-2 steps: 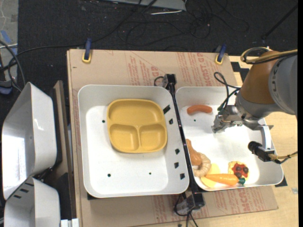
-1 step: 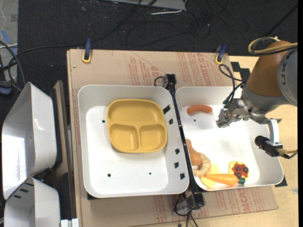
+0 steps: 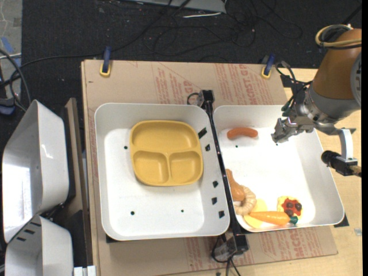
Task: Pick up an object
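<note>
Two glossy white bins (image 3: 115, 171); smooth curved sausage (image 3: 242, 133) near metal gripper (image 3: 283, 132), finger state unclear

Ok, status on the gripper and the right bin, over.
Two-finger gripper over right white bin's far edge, nothing seen between fingers. Orange toy sausage lies to its left, untouched. Toy carrot and other food pieces at near edge. Path unobstructed.
</note>
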### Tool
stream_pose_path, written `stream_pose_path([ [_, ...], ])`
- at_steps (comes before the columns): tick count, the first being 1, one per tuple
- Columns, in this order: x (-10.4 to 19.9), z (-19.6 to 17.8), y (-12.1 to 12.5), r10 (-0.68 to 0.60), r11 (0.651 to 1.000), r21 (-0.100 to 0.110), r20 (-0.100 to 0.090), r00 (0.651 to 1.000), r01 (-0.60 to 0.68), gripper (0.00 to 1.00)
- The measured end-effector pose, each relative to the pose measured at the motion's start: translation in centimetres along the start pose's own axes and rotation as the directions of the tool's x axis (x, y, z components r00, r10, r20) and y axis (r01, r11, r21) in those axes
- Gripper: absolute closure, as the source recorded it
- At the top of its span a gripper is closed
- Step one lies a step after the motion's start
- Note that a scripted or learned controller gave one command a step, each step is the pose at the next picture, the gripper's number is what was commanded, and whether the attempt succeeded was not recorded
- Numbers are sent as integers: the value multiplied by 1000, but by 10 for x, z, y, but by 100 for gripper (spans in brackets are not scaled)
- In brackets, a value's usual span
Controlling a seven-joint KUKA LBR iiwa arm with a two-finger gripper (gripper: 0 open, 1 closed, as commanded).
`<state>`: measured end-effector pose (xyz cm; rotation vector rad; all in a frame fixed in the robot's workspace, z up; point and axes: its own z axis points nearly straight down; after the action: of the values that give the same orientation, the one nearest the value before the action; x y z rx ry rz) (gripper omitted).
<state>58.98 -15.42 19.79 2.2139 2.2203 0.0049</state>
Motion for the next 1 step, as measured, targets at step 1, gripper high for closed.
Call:
stream_pose_path([
  [1, 0, -37, 1, -1, 1000, 1, 0, 1000, 1, 100],
])
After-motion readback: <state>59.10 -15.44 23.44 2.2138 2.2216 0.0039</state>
